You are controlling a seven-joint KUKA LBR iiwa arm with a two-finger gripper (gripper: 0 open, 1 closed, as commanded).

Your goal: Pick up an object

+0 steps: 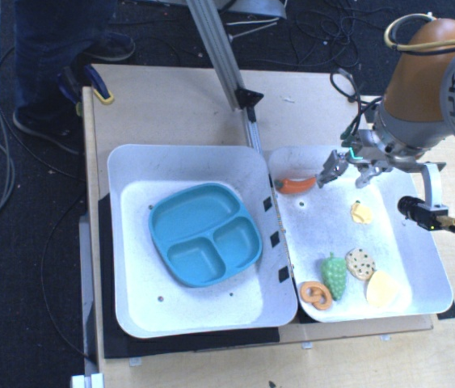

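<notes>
In the right bin (417,241) an orange sausage-shaped toy (296,185) lies at the far left corner. A small yellow piece (361,213) sits mid-bin. Near the front lie green grapes (334,275), a speckled cookie (360,263), a pretzel (317,295) and a pale yellow wedge (381,289). My gripper (347,174) hangs over the bin's far side, just right of the orange toy and above the yellow piece. Its fingers stand open with nothing between them.
The left bin (130,217) holds a blue three-compartment plate (204,234). A slanted metal pole (215,39) reaches down to the gap between the bins at the back. The grey arm with its orange band (429,63) comes in from the upper right.
</notes>
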